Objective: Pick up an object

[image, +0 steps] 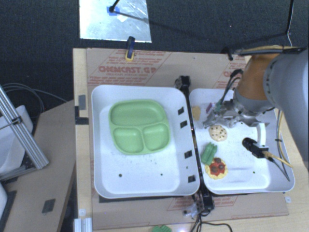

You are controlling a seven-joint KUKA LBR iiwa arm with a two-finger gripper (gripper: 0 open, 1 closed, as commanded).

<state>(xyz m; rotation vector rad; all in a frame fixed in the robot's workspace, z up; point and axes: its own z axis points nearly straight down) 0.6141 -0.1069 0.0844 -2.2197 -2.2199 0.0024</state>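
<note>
My gripper hangs low over the upper part of the right bin, reaching in from the right. Just below it a round tan cookie with dark chips lies on the bin floor. I cannot tell whether the gripper touches it. A green ridged toy lies further toward the front. Beside that toy sits a yellow piece with red topping. A small pale yellow piece rests against the bin's left wall.
The left bin holds a light green divided plate. Black clips line the wall between the two bins. Cardboard lies under both bins, with a shiny metal sheet behind.
</note>
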